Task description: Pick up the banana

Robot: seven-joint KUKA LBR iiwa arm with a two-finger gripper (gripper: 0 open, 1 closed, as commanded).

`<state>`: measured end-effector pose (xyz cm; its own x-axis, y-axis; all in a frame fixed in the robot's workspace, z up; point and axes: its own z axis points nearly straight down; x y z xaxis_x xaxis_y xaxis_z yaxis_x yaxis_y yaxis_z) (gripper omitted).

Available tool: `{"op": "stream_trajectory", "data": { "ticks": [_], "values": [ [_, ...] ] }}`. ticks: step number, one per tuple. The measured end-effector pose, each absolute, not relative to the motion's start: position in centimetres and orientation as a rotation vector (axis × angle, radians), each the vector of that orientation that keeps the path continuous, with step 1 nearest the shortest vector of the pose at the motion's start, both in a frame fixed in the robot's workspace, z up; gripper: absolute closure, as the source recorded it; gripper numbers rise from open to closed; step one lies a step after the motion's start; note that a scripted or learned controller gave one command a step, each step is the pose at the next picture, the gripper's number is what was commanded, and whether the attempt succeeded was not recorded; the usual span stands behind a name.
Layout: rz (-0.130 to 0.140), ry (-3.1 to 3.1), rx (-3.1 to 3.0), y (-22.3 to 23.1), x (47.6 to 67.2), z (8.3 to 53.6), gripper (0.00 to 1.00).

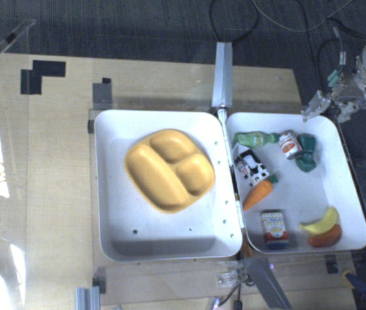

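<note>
**Fig.: Arm parked off-bin, banana untouched**

The banana (321, 221) lies in the near right corner of the right bin (354, 192), curved side down, resting against and partly over a red-orange fruit (324, 238). Just to its left stands a small juice carton (273, 228); further up the bin are a carrot (258, 194), a black-and-white milk carton (247, 164), a green bottle (255, 138), a small can (290, 145) and a teal object (306, 154). The left bin (105, 173) holds a yellow divided tray (169, 169).

The gripper (328, 102) hangs over the far right corner of the right bin, well apart from the banana, w/ nothing between its fingers; open vs. closed can't be told at this res. Judged: approach not yet begun. Banana's lean on the red fruit prob. means a grasp across its exposed upper-left part is cleanest; the bin wall close by limits finger clearance.
</note>
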<state>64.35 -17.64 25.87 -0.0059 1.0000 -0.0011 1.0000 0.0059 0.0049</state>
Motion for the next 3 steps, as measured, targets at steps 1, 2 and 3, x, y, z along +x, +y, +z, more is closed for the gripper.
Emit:
{"op": "stream_trajectory", "data": {
  "ticks": [1,2,3],
  "values": [
    [0.004,2.408,2.013,-12.0,63.4,13.0,0.00],
    [0.008,2.640,1.678,-10.5,65.9,10.8,0.00],
    [0.006,2.781,1.442,-11.1,67.1,15.7,0.00]
  ]
}}
